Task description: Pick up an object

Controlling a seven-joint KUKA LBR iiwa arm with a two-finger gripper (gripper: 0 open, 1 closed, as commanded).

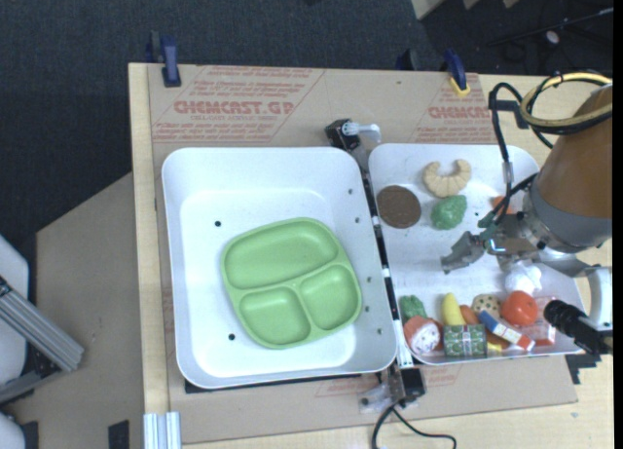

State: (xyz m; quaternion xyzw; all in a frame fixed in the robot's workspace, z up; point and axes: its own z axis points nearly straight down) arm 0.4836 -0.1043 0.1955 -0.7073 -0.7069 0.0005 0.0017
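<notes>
The right bin (419, 260) holds several toy foods. A tan croissant (448, 176), a brown round cookie (398, 206) and a green leafy piece (449, 211) lie toward its far end. Along its near edge sit a green pepper (412, 307), a yellow piece (451, 309), a red-and-white can (422, 336), a green can (465, 341) and a red tomato (519, 309). My gripper (461, 253) hangs low over the bare middle of this bin, below the green leafy piece, with nothing seen in it.
The left bin (195, 194) holds a green divided plate (290, 281). The grey and orange arm (574, 194) covers the right bin's right side. A small black-and-white fixture (350, 132) sits behind the bins, with clamps at the board's far edge.
</notes>
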